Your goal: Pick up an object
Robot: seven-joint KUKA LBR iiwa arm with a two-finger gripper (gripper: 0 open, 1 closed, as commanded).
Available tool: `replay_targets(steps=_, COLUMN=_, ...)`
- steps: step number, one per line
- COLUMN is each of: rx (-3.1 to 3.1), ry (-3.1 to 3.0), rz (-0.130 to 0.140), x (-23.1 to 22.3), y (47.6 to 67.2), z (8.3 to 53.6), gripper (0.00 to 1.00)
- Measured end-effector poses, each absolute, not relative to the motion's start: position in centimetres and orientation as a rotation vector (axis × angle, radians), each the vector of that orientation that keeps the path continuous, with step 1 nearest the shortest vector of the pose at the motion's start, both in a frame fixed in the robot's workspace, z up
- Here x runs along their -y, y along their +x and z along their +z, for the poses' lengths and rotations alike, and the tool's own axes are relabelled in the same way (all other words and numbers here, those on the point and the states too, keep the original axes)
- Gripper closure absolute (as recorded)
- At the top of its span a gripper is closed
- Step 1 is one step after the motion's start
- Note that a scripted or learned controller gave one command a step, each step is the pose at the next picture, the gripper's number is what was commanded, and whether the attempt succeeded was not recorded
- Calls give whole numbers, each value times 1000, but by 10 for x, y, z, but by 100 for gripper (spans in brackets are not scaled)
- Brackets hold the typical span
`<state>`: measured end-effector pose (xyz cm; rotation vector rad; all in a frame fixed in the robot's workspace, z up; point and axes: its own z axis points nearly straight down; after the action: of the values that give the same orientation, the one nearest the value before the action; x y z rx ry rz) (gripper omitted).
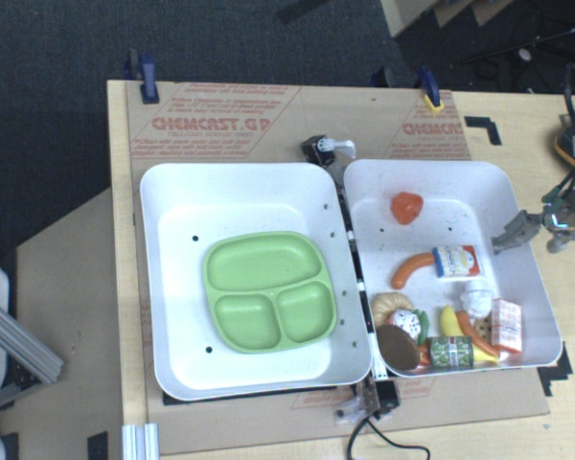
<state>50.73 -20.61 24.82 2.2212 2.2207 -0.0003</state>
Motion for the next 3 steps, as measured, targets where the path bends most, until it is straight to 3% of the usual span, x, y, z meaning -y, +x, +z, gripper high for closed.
replay_targets(steps=1, rx=-2238, ry=2222, rz=-4, x=127, y=522, z=130, gripper=0)
replay_targets(steps=2, rx=-2219, ry=2218, rz=-3, x=117, y=546, z=86, gripper=0)
replay_targets(steps=3, rx=-2209, ry=2214, rz=7, x=118, y=548, z=101, gripper=100)
